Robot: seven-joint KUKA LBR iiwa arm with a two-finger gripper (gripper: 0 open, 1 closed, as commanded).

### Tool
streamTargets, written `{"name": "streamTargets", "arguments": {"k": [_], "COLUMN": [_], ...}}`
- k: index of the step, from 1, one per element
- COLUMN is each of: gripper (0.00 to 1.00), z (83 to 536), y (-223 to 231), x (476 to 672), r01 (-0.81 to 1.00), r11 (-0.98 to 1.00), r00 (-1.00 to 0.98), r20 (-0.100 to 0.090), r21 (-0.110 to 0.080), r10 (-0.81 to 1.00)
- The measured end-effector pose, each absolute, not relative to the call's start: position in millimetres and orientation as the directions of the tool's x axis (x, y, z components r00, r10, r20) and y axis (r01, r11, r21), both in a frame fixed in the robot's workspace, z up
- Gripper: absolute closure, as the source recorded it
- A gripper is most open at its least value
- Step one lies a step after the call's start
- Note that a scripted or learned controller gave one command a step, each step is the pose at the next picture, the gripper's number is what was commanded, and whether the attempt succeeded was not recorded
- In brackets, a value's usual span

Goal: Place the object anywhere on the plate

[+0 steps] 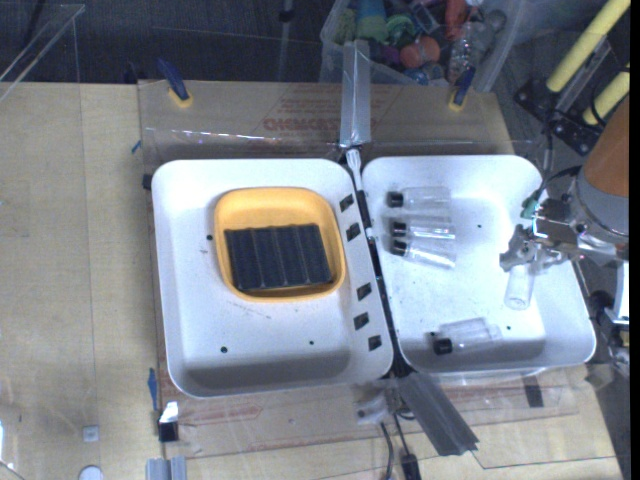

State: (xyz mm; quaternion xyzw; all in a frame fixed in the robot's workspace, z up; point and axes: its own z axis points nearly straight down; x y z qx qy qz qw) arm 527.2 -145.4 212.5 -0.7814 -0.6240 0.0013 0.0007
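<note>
On the wooden surface point(70, 268), two shallow white bins sit side by side: the left bin point(180, 298) carries a yellow plate point(275, 206) with a dark ribbed insert point(278, 256) lying in its middle, the place where the object is meant to end up. Across the divider, the right bin point(560, 338) holds several clear plastic vials with black caps, three clustered near its upper left point(420, 226) and one lying alone near the front wall point(462, 333). Further right, a clear vial point(518, 286) hangs upright just below the arm's hand point(528, 253), which reaches in from the right edge above the bin's right side; the vial's top appears to sit between the fingers, so the hand looks pinched on it (the clear plastic blurs against the white bin, leaving the grip hard to confirm). Such a vial is likely light, stiff and slippery, prone to rolling once released, and best taken across its narrow body. It is well apart from the plate, with the whole divider still to cross.
</note>
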Motion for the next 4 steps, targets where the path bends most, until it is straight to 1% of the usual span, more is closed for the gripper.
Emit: {"name": "streamTargets", "arguments": {"k": [1,2,3,4], "gripper": [0.00,0.00,0.00,0.00], "z": [212.7,220.5,256.1,360.2], "y": [-145.5,-203.1,-215.7,-221.0], "x": [527.3,609.1,648.3,668.4], "r01": [0.975,0.990,0.996,0.945], "r11": [-0.222,-0.141,0.087,0.328], "r00": [0.222,0.141,-0.087,-0.328], "r20": [-0.001,-0.002,-0.003,-0.006], "r21": [-0.002,0.000,0.004,0.005], "r10": [0.975,0.990,0.996,0.945]}}
